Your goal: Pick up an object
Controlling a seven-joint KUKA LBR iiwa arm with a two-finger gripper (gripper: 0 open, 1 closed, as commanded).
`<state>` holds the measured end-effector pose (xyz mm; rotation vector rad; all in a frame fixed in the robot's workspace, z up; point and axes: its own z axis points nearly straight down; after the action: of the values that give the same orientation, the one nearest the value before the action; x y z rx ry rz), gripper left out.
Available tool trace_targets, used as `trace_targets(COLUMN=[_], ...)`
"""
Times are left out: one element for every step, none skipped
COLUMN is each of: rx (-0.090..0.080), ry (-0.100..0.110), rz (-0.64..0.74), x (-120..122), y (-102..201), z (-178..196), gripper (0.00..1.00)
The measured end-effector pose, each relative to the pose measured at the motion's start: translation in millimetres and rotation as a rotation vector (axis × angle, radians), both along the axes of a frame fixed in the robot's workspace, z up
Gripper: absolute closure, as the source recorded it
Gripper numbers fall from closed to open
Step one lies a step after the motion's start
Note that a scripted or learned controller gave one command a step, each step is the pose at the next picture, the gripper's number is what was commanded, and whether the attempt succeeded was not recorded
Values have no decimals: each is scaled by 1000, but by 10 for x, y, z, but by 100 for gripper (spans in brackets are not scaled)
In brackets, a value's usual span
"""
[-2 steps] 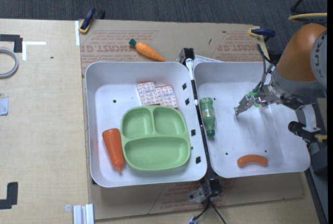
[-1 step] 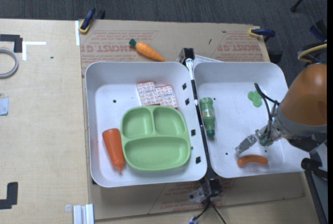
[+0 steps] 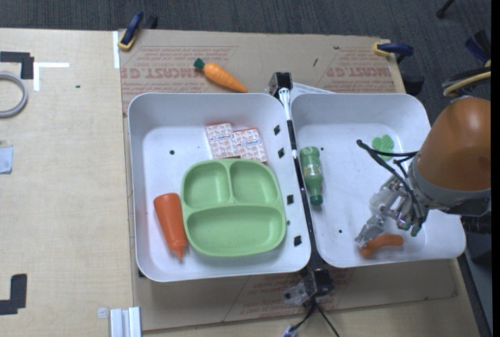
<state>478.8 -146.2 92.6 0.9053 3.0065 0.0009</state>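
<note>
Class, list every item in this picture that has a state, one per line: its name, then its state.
green bottle: lying on its side in the right bin
green divided plate: right way up in the left bin
orange bottle: lying beside the plate
small orange object: lying flat, just under the claw
toy carrot: lying on cardboard outside the bins

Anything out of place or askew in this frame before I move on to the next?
One thing: a toy carrot lies on the cardboard behind the left bin, outside both bins. Everything else sits inside a bin, and nothing looks spilled or damaged.
</note>
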Motion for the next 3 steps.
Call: trace_targets(rx=[-1,-2,-2], ry=[-2,-5,-3], rz=[458,673,801], x=[566,1569,1580], y=[92,-322,-250], z=[0,7,4], gripper=[0,0,0])
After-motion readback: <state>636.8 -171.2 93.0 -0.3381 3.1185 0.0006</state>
